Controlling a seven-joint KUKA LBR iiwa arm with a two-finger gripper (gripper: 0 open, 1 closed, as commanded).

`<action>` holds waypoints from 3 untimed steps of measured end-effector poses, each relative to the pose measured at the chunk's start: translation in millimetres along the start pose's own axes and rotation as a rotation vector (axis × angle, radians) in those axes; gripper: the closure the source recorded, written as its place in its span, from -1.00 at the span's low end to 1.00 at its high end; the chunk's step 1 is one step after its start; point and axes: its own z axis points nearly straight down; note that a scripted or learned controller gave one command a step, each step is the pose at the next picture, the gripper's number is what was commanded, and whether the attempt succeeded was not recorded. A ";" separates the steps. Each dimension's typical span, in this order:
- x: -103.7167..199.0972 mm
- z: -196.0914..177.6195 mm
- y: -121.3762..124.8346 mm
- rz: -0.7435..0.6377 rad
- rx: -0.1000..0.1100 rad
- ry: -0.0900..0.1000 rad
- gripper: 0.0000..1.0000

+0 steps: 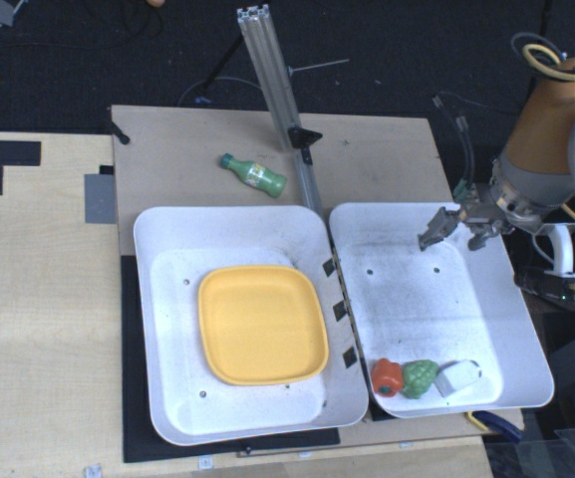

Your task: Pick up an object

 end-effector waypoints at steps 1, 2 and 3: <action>2.7 63.0 -4.1 -0.001 0.001 0.001 -1.00; 3.7 107.3 -4.4 -0.001 -0.001 0.000 -1.00; 2.7 94.7 -3.8 0.001 -0.005 -0.001 1.00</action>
